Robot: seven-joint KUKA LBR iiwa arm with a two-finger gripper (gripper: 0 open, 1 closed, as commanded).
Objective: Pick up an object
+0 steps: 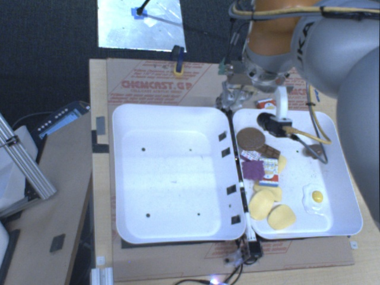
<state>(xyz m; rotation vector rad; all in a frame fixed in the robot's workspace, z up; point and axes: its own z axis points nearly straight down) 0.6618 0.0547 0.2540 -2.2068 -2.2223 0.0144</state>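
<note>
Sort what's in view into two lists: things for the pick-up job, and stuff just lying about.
Job:
gripper
right bin
brown disc
purple piece
yellow chips
fried egg toy

Lying about:
left bin
cardboard sheet
yellow-and-blue clamp

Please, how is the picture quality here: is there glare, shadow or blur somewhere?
Camera view: the silver sheet above the bench glares nearly white; the arm, close to the lens, looks soft and blurred; the left bin is evenly lit with faint shadows at its rim; the fried egg is fairly sharp.
</note>
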